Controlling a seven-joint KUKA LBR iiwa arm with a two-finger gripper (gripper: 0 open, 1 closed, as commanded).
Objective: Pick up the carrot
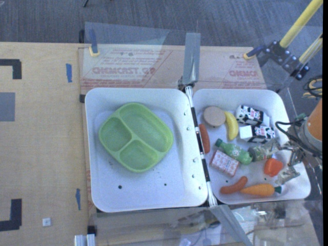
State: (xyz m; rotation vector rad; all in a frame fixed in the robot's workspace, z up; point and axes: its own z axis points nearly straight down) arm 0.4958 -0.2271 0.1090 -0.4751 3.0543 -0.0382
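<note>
the carrot [259, 190] lies flat along the near edge of the right bin [296, 188], close to its near right corner, orange body pointing left and a small dark green stub at its right end. just to its left, almost touching its tip, a red-orange sausage-like piece [233, 185] lies at a slant. the gripper [288, 164] hangs over the right edge of the same bin, above and to the right of the carrot, near it but apart from it; its metal fingers are a tangle of thin shapes against the white and i cannot tell how wide they stand, and nothing can be made out between them. beside it sits a red-orange pepper-like toy [273, 166]. further into the bin are a green bottle [233, 151], a pink patterned box [224, 163], a banana [231, 125], a round tan disc [214, 116], two black-and-white cartons [249, 115] near the far right corner, and a red sausage [205, 138] along the left wall. the left bin [102, 188] holds a green divided plate [135, 136] toward its far left.
</note>
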